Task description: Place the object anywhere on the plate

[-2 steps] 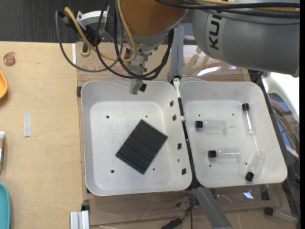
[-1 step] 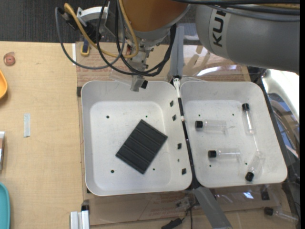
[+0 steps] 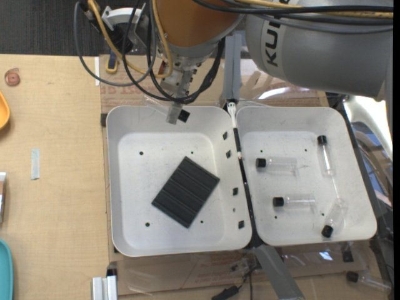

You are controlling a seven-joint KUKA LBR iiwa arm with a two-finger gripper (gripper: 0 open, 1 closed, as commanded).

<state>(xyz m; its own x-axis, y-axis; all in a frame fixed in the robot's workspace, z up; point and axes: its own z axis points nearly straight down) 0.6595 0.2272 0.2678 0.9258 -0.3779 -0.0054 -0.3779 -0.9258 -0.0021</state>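
The flat black ribbed rectangular plate (image 3: pixel 185 191) lies tilted in the left shallow white bin (image 3: pixel 125 230). The gripper (image 3: pixel 177 113) hovers above that bin's far rim; its state cannot be told. Four clear black-capped tubes (image 3: pixel 278 164) lie in the right white bin (image 3: pixel 359 230).

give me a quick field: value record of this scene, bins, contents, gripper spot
left bin: one black ribbed plate, lying flat, turned diagonally
right bin: four clear vials with black caps, lying scattered
gripper: above the left bin's far rim, apart from the plate
object on plate: none
bench left of bins: bare wood with small items at its edge
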